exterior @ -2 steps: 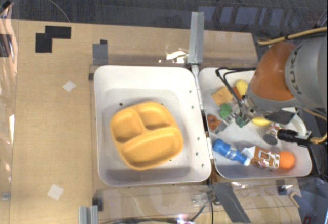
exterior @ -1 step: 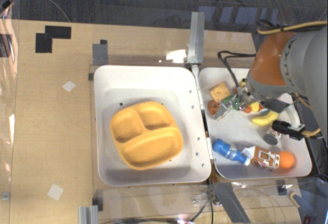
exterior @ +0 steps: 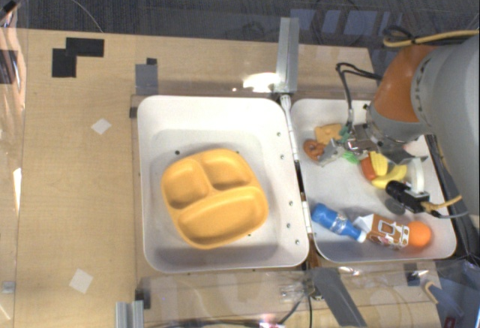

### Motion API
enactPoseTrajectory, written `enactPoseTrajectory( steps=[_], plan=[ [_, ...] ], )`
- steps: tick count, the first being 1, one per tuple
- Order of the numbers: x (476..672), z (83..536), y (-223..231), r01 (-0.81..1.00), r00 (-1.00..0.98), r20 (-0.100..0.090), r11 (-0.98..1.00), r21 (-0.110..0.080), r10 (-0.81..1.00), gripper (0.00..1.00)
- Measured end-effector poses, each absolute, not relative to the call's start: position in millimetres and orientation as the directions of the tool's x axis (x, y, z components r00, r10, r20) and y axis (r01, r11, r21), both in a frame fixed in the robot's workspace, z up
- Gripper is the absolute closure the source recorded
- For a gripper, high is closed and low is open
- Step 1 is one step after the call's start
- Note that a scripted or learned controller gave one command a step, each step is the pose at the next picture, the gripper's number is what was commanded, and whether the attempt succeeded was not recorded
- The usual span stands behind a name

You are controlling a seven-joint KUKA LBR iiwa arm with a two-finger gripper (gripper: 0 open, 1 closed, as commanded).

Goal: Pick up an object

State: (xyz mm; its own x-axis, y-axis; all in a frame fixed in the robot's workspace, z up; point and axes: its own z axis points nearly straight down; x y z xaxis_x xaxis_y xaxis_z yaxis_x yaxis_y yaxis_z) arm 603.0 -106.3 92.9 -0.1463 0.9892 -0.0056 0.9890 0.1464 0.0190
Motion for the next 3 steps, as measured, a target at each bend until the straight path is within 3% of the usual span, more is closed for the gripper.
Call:
enactPoseTrajectory(
  steps=[1,2,3],
  plan=[
    [604.7,106,-107,0.988,-0.154,-0.012,0.155,0.024,0.988,1.00],
    [655.5,186,-51,0.996,0.092,0.000,-0.092,0.004,0.996,1.00],
    [656.6,89,-148,0.987,0.161,-0.002,-0.161,0.007,0.987,1.00]
  ],
)
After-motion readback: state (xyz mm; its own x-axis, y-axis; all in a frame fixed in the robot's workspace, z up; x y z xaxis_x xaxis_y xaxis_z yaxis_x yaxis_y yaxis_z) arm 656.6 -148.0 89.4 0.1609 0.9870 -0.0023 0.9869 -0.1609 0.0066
